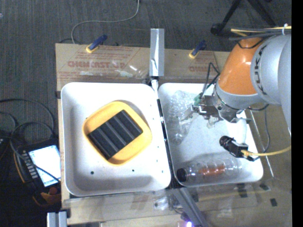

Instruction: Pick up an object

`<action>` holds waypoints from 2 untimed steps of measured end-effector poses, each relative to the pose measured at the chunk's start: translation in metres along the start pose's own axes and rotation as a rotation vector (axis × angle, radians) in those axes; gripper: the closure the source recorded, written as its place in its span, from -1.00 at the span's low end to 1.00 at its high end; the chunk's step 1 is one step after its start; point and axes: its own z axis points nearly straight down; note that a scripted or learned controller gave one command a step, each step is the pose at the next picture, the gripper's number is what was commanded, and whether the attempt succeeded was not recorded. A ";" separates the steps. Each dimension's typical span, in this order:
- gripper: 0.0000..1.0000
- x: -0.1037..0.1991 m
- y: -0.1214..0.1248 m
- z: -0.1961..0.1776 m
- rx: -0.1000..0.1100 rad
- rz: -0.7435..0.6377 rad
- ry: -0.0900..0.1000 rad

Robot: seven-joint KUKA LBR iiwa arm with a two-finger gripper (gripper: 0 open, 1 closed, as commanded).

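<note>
The gripper (204, 109) hangs over the right bin (255, 176), above crumpled clear plastic (179, 109); whether its fingers are open or closed cannot be told. A clear plastic bottle (210, 170) lies along that bin's near wall, and a yellow-and-black tray (118, 131) sits in the left bin (75, 96).

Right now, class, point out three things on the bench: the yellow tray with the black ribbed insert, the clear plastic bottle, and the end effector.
yellow tray (142, 143): camera view, on its yellow rim.
clear plastic bottle (213, 170): camera view, mid-body.
end effector (206, 109): camera view, at its tip, over the right bin.
</note>
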 end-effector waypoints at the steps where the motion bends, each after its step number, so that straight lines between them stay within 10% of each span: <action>1: -1.00 -0.124 -0.015 0.007 0.000 -0.056 -0.003; 2: -1.00 -0.067 0.041 -0.006 0.001 0.084 -0.001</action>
